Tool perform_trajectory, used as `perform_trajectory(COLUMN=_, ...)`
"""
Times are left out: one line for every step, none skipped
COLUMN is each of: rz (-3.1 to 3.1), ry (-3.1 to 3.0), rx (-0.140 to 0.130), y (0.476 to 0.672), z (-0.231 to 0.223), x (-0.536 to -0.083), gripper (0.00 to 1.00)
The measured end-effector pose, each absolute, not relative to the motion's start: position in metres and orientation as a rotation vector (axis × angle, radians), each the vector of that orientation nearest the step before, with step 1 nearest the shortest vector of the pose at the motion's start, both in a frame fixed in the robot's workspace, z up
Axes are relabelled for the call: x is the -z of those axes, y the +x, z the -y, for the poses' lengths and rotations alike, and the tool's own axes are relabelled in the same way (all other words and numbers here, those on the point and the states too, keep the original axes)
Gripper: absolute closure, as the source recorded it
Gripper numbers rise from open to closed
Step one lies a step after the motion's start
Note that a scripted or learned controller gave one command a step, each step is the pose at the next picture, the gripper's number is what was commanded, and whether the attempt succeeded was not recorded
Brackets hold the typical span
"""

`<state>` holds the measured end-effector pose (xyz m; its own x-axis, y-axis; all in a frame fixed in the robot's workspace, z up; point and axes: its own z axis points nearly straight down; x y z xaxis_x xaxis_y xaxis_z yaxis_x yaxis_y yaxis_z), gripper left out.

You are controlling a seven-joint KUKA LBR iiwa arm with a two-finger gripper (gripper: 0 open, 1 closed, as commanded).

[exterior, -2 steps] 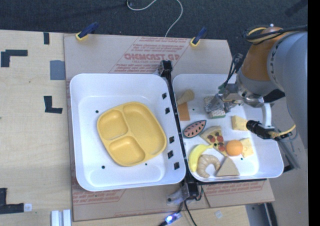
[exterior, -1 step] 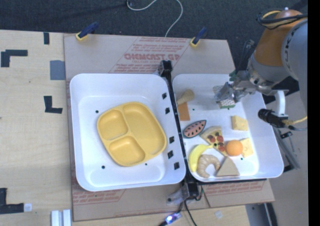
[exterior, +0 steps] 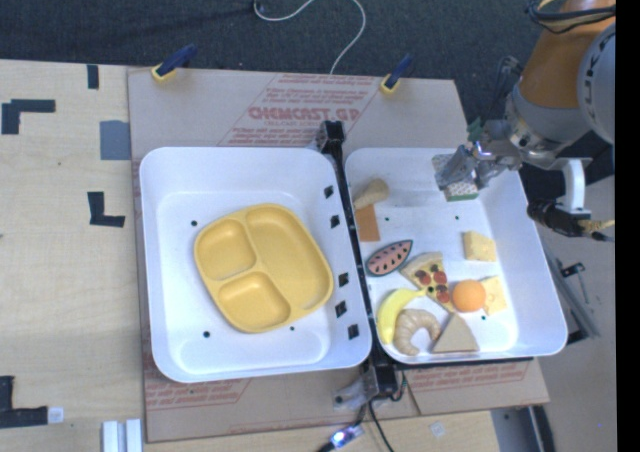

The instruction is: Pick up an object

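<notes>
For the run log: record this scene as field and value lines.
left bin: yellow divided plate
right bin: toy foods
near front edge: banana, croissant, orange, pizza slice
mid-bin: watermelon slice, cheese cube
gripper: over right bin's far right corner
grasp: cannot tell

A single fixed camera above the bench looks down at a slant, taking in both white bins, the left bin (exterior: 160, 240) and right bin (exterior: 530, 270), from moderate height.
</notes>
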<state>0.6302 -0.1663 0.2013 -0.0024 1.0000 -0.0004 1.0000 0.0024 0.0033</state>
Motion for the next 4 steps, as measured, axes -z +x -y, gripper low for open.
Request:
perform_trajectory(rz=-2.222, ry=2.219, rx=-0.002, y=0.631, z=0.166, x=-0.226, gripper=1.0)
perform_trajectory(rz=-2.226, ry=2.22, rx=0.001, y=0.593, z=0.132, x=-0.235, gripper=1.0)
perform_trajectory(rz=-2.228, ry=2.222, rx=0.005, y=0.555, z=0.097, x=-0.217, gripper=1.0)
perform_trajectory(rz=-2.224, ry=2.224, rx=0.005, y=0.532, z=0.088, x=-0.214, gripper=1.0)
